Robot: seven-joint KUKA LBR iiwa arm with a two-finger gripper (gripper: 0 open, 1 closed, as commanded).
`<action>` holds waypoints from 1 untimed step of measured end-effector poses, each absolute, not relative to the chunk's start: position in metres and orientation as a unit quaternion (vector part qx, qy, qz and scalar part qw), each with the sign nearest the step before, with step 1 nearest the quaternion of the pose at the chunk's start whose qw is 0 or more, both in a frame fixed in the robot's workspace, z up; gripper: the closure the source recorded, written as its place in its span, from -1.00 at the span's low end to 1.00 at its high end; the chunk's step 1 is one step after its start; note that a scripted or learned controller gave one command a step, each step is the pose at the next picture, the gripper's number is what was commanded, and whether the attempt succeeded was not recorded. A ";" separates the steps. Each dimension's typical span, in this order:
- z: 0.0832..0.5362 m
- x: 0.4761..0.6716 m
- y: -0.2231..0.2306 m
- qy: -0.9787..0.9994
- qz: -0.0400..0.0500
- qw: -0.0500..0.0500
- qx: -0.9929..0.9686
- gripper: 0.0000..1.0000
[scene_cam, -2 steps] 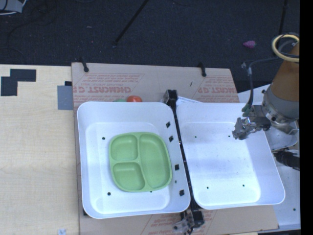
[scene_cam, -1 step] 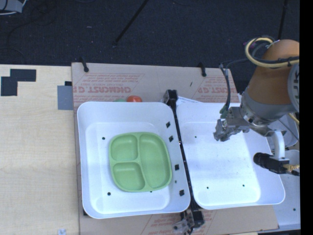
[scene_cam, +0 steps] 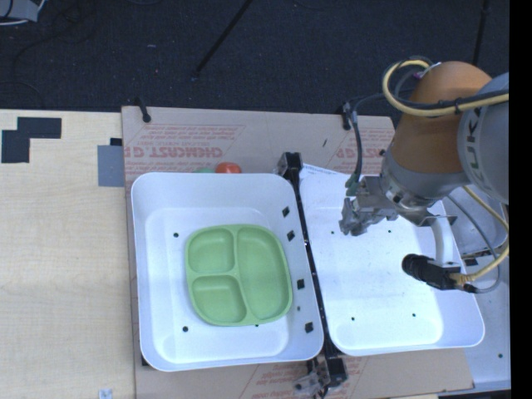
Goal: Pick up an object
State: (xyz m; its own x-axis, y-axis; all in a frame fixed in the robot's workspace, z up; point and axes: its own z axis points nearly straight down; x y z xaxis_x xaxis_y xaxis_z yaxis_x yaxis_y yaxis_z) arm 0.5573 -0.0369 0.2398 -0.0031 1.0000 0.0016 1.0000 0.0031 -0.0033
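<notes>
A: Entry, single overhead view. Where did you have the jaws (scene_cam: 353,223) at this moment?

B: Your arm (scene_cam: 440,131) reached in from the right, orange band above the wrist, and the jaws sat over the upper-left part of the right bin (scene_cam: 416,331), near the divider (scene_cam: 303,248) between the two bins. You could not tell from this angle whether they were released or clenched; the dark wrist hardware hid the tips. Nothing was visibly between them.

A: And the object?

B: The green divided plate (scene_cam: 238,274), three compartments, lay flat in the middle of the left bin (scene_cam: 158,306), slightly rotated. It was well apart from the jaws, on the other side of the divider.

A: Anything else you logged?

B: A small red-orange item (scene_cam: 228,169) showed just past the far rim of the left bin, on the cardboard sheet (scene_cam: 208,144) beneath both bins; a bit of green sat beside it, too small to identify. A black cable connector (scene_cam: 428,270) hung over the right side of the right bin. The table (scene_cam: 58,264) was pale wood with dark patches (scene_cam: 33,135) at its far left corner. The floor (scene_cam: 249,40) beyond was dark, with cables.
</notes>
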 end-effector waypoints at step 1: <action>0.245 0.564 0.012 -0.709 0.000 0.001 -0.706 1.00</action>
State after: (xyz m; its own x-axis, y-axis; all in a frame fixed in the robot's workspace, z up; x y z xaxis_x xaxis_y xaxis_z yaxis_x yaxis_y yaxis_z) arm 0.5636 0.0121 0.2451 -0.0040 1.0000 0.0015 1.0000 0.0040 -0.0027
